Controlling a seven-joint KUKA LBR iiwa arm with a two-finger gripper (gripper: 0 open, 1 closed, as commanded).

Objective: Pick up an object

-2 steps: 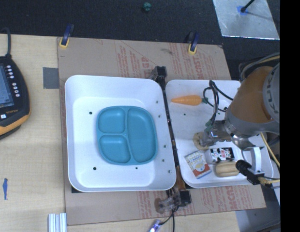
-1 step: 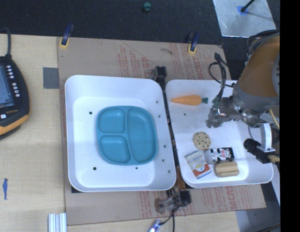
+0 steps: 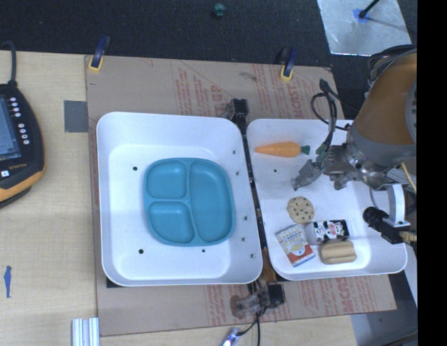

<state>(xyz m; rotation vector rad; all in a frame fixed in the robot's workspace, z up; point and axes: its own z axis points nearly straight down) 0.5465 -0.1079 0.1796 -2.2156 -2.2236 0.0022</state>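
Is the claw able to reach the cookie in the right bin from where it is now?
Probably yes. The claw hangs over the right bin, just above the cookie in this view. Nothing lies between them, and the carrot and the small packets sit apart from the cookie.

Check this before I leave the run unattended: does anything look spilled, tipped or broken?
Nothing stands out. The carrot, cookie and small packets lie loose inside the right bin; the blue divided plate sits flat in the left bin.
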